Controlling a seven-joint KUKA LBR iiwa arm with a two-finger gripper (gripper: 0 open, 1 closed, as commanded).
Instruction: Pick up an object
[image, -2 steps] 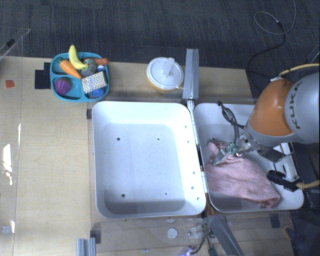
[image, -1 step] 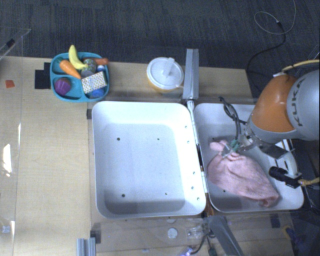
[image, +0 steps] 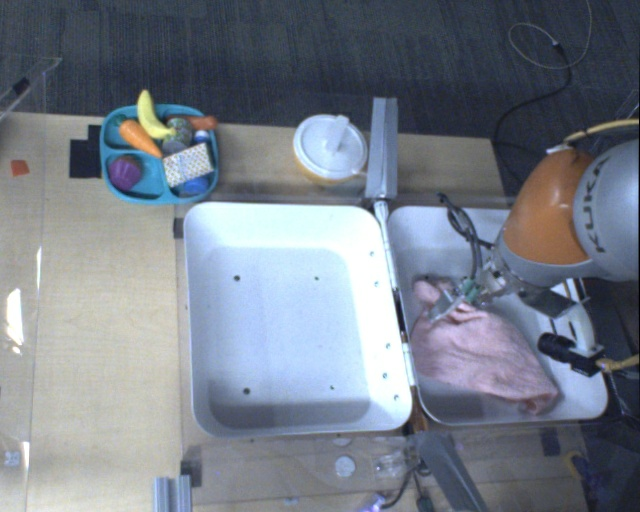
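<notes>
Pink cloth (image: 478, 352) lies crumpled in right bin (image: 592, 398), right of centre frame, long axis running upper left to lower right. Gripper (image: 470, 291) sits at cloth's upper-left edge, touching or just above; can't tell how the jaws stand. Left bin (image: 285, 315) beside it. Upper left on counter (image: 90, 330): blue tray (image: 158, 152) of toy food. White lidded cup (image: 330, 147) nearby.

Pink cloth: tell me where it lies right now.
In the camera view the pink cloth lies crumpled in the right bin, toward its front, with the gripper at the cloth's rear edge.
</notes>
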